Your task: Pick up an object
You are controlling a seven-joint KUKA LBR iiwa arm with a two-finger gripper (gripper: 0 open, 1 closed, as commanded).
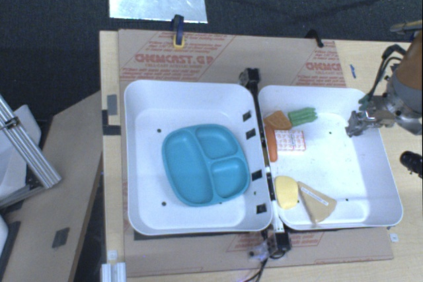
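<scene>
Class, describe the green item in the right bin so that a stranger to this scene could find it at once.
Start at the right bin, the one without the blue tray. Look to its far left corner, near the divider between the bins. The green item lies there beside an orange piece and above a red-and-white checked block; it is the sole green thing, short and ridged.

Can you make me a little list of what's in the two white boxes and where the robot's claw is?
left bin: blue divided plate
right bin: green toy, orange wedge, orange stick, pink-checked white block, yellow piece, tan wedge
where the toys sit: along the right bin's left side
gripper: over the right bin's right side, apart from the toys, holding nothing
</scene>
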